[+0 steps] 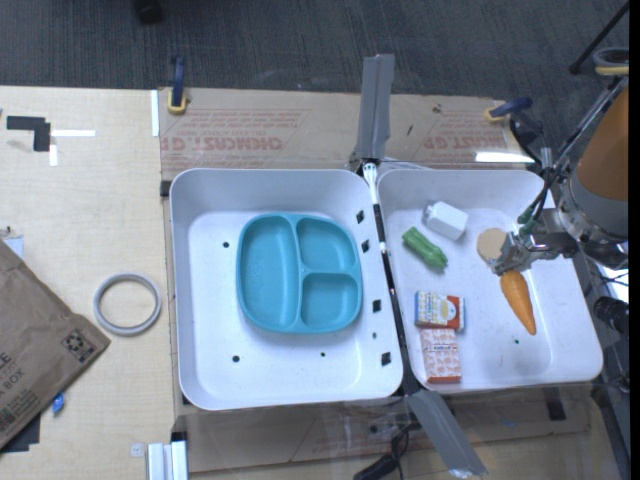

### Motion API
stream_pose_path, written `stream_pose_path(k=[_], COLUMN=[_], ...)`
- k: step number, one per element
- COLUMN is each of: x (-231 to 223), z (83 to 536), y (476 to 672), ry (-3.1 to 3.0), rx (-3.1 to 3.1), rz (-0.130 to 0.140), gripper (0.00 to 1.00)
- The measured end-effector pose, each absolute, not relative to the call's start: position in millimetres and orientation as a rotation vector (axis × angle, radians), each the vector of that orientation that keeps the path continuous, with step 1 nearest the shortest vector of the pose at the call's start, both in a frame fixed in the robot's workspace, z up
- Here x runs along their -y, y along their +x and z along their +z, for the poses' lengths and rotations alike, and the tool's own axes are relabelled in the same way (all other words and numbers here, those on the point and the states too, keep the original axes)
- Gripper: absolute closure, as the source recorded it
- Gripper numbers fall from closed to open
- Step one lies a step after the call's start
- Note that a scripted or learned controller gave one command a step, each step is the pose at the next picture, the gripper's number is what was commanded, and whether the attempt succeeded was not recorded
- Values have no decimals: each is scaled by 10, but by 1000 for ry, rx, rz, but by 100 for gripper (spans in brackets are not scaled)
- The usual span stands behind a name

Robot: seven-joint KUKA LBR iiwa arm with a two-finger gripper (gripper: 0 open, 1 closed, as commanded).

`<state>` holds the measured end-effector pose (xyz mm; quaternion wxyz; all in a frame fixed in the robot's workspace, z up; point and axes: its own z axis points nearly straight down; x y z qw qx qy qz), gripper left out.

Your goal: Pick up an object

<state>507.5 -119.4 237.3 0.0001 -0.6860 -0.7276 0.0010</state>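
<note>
The right bin (560, 368) holds a white block (445, 218), a green piece (424, 248), a tan round piece (489, 243), an orange carrot (519, 303) and two small cartons (438, 311) (440, 356). My gripper (513, 256) reaches in from the right and hangs low over the carrot's upper end, right beside the tan piece. The gripper partly covers that end of the carrot. In the left bin (200, 368) lies a teal divided plate (299, 272).
A grey divider (376, 118) stands at the back where the bins meet. On the bench to the left lie a tape ring (127, 302) and a brown cardboard box (35, 353). Clamps (177, 83) sit along the back edge.
</note>
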Motion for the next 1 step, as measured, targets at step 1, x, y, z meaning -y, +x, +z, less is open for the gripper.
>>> stream_pose_path(k=[1], x=[1006], z=[2510], y=[5409], ry=[-2316], rx=[2123], rz=[5], gripper=[100])
